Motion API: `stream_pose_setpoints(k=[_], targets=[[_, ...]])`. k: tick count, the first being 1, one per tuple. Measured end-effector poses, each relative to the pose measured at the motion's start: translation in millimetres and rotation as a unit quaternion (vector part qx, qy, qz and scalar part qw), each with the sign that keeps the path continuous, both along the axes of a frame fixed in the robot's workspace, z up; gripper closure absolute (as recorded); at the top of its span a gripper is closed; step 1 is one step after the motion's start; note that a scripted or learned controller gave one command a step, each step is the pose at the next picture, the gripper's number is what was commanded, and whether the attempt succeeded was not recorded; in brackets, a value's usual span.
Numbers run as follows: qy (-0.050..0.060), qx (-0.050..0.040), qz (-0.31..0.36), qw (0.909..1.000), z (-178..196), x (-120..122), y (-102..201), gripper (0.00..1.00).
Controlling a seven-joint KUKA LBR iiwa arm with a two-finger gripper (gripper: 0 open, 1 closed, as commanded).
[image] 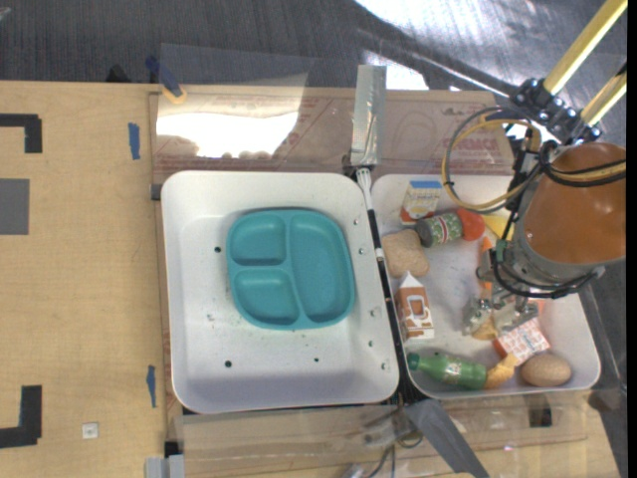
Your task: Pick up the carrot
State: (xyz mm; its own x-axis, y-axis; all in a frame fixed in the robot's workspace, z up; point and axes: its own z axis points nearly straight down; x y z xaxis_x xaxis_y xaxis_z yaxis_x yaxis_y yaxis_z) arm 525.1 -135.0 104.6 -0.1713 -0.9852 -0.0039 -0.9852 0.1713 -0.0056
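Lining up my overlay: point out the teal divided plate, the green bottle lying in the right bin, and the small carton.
Teal divided plate (292, 267), camera view, centre divider.
Green bottle (453, 369), camera view, mid-body.
Small carton (413, 309), camera view, front face.

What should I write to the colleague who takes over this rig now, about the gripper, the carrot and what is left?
Gripper: low in the right bin, among the food items; no grasp can be confirmed.
Carrot: probably the orange piece beside the dark bottle, lying in the bin; not certain.
Done: the arm has reached into the right bin.
Left: grasp the carrot and lift it.
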Motion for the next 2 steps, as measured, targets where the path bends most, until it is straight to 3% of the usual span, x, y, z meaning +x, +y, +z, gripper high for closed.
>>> stream_pose_setpoints(k=[1,2], targets=[[-0.005,-0.0024,-0.005,1.0,126,-41,28,1.0],[0.001,-0.0004,0.117,0.9931,14,-39,18,1.0]])
